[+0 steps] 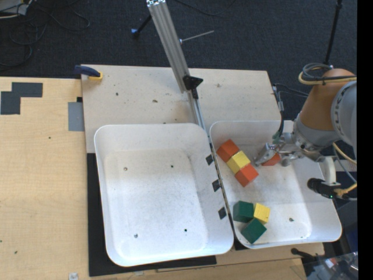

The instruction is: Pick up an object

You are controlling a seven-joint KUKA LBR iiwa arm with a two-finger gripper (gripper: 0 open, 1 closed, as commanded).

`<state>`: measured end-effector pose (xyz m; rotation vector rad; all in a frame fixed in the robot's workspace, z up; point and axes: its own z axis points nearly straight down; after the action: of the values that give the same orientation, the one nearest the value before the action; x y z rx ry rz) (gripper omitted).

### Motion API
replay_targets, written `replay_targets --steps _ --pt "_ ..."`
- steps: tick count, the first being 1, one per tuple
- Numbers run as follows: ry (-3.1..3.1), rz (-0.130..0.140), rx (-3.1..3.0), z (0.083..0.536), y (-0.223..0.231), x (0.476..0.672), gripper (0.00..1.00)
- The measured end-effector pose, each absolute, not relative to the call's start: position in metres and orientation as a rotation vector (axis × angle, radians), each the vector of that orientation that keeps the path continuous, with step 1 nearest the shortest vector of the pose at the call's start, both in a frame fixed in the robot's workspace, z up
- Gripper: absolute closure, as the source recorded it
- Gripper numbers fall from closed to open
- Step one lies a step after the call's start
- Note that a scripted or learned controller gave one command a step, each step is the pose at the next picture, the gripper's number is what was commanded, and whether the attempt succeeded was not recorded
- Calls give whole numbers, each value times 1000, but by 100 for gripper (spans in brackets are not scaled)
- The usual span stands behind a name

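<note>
The gripper (273,156) is seen low over the right bin (303,229), toward that bin's 1 o'clock corner. A small orange-red object (270,161) is seen at its tip; whether it is held cannot be told, nor can the jaw opening be made out. At the gripper's 9 o'clock a row of orange, yellow and orange blocks (237,163) lies just beside it. Toward 6 o'clock, well apart, two green blocks (248,219) and a yellow block (261,213) are clustered. The left bin (116,150) adjoins the right one.
</note>
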<state>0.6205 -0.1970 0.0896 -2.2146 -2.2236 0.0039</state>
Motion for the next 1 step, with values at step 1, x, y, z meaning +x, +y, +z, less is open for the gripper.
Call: replay_targets --steps 1 --pt "-2223 4 -2214 100 -197 620 100"
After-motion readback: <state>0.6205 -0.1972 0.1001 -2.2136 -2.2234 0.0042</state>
